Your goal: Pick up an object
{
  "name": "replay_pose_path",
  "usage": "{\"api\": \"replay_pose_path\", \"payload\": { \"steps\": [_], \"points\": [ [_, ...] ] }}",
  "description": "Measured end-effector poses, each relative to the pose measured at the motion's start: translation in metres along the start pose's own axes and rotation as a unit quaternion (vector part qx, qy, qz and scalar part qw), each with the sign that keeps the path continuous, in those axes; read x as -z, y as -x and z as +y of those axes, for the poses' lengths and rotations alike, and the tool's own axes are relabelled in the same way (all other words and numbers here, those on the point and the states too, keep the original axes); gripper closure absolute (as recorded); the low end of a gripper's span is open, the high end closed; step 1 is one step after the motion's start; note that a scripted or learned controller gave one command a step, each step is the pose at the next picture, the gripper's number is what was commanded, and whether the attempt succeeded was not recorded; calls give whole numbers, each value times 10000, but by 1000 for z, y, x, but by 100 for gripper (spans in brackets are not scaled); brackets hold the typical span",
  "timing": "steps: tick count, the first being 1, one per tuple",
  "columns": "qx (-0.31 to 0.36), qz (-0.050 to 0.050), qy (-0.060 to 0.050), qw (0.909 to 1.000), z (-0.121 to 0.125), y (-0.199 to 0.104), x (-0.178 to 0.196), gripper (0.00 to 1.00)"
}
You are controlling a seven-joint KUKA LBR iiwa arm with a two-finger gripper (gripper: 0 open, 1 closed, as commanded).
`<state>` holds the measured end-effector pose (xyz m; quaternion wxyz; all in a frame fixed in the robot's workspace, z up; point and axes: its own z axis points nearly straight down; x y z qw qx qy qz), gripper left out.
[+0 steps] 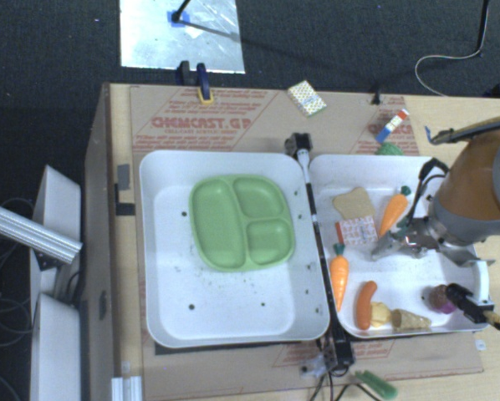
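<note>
Camera view: arm over the right bin, claw low among the toy food.

From my remote seat I see the gripper [392, 247] down inside the right bin [417, 167], its metal fingers [382, 250] pointing toward the divider between the bins; I cannot tell how wide the claw stands or whether anything sits in it. Taking the gripper as landmark: a carrot [392, 211] lies just above it, tilted. A tan bread slice [354, 202] and a pale printed card [358, 231] lie to its left. A second carrot [339, 279] lies lower left by the divider. A sausage [365, 304] and a cone [410, 317] lie below it. A dark purple piece [439, 298] sits lower right. The green divided plate [242, 222] rests in the left bin [170, 307], well apart.
</note>
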<state>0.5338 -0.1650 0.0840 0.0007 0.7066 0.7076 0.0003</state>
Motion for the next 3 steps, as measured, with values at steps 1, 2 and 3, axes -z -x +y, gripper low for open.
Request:
{"api": "replay_pose_path", "payload": {
  "steps": [1, 2, 3],
  "points": [
    [13, -5, 13, 10000, 86, 38, 1, 0],
    [32, -10, 24, 10000, 87, 37, 12, 100],
    [20, 4, 24, 10000, 81, -55, 138, 100]
  ]
}}
